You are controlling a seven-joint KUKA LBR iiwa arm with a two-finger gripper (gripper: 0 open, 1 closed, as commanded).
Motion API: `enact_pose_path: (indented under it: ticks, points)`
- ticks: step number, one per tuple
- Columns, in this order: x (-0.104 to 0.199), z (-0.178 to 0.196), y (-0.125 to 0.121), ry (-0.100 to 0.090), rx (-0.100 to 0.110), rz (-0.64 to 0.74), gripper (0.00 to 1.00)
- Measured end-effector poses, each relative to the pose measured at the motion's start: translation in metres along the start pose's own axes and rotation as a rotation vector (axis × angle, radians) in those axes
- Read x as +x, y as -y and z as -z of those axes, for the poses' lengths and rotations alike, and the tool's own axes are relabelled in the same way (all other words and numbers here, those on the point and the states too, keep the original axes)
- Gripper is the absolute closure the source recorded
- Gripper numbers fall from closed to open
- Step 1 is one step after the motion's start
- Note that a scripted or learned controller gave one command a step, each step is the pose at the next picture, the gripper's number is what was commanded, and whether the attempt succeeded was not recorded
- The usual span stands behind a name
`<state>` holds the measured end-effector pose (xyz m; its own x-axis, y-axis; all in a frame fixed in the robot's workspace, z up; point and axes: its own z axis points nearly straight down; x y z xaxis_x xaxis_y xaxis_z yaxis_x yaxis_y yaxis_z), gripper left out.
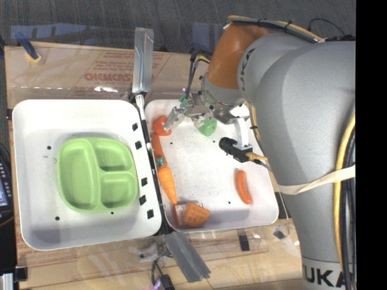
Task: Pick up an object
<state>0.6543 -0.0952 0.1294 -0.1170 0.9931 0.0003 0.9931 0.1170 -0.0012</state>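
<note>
Right bin [266, 213]: carrot [167, 184] along left wall; waffle piece [195, 214] at near edge; sausage [243, 186] at right; red item [159, 125] and green item [208, 126] at far end. Gripper [188, 111] low over far end, between those two; jaw state cannot be told. Nothing visibly lifted; pick apparently outstanding. Left bin [27, 222]: green divided plate [97, 174].

Two white bins [24, 162] on bench [54, 59]

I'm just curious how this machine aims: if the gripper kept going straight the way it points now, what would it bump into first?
Probably the red piece at the right bin's upper left corner: the gripper points down and left toward it. Depth is unclear from above, so it might meet the bin floor beside it instead.
</note>
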Motion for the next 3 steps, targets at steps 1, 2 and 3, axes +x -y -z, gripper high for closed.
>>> enact_pose_path:
  ticks: [1,2,3]
  points:
    - [-0.016,-0.038,0.000,-0.001,0.005,-0.196,0.00]
    - [-0.015,-0.029,0.001,-0.002,0.011,-0.189,1.00]
    - [-0.035,-0.036,0.016,-0.001,0.002,-0.410,1.00]
